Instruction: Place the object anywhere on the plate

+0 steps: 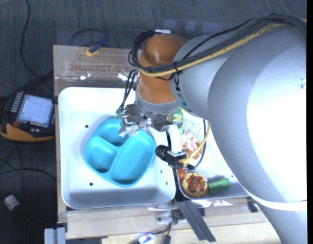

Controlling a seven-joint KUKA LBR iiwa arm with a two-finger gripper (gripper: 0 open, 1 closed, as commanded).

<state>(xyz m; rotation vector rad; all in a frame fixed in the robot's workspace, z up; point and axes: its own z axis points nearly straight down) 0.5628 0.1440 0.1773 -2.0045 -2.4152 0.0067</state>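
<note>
The plate (pixel 118 156), bright blue and split into three rounded compartments, lies in the left bin (pixel 75 187), filling much of its floor. The gripper (pixel 130 126) hangs right over the plate's upper edge, and whether it's spread or pinching anything, I cannot tell. The big grey arm (pixel 258 111) covers most of the right bin, where a small pizza-like toy (pixel 193 183) and a green piece (pixel 218 185) peek out. Left of the bench lies a handheld pendant (pixel 29 115). Faint red lettering along the bench's far edge, too blurred to read.
</note>
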